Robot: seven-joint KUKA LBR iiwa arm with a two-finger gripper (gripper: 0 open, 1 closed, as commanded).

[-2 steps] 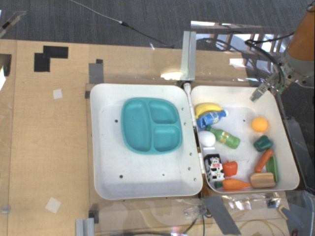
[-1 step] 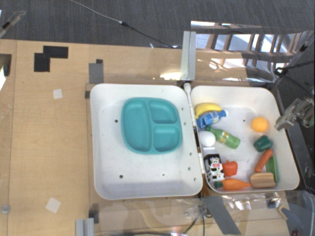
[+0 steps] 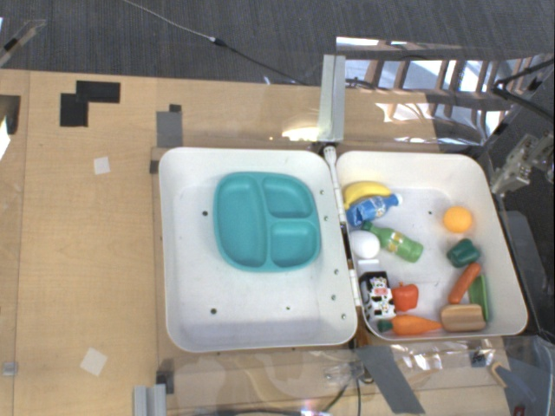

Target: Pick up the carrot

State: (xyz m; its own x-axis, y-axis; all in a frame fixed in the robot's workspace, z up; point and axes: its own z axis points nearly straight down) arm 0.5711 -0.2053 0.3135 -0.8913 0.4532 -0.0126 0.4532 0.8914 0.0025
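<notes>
My tool (image 3: 522,165) hangs at the far-right edge of the view, just outside the right bin's (image 3: 422,161) far right corner. It reads as a pale grey shape against dark clutter, and I can't tell whether it is spread or pressed together.

Room to move: the nearest stretch of that bin, its far right part, is mostly bare white floor, with an orange ball (image 3: 458,220) and a dark green pepper (image 3: 463,252) just below it.

The carrot (image 3: 416,325) lies well apart from my tool, diagonally across the bin at the near wall, approx. mid-length. It lies flat along that wall w/ its thin end pointing right. It is hemmed in: a brown bread piece (image 3: 462,318) just beside its tip, a red piece (image 3: 405,296) touching or nearly touching it on the far side, and a cow-print carton (image 3: 375,293) at its thick end. A second orange-red stick (image 3: 465,282) leans at a slant just above the bread, w/ a green piece (image 3: 479,297) beside it near the right wall.

Along the divider between the bins sit a banana (image 3: 366,191), a blue packet (image 3: 376,206), a green bottle (image 3: 395,243) and a white egg (image 3: 364,245).

Beyond, the left bin (image 3: 171,258) holds a teal divided plate (image 3: 264,221), w/ open floor around it. The counter (image 3: 78,276) runs wide and bare to the left.
</notes>
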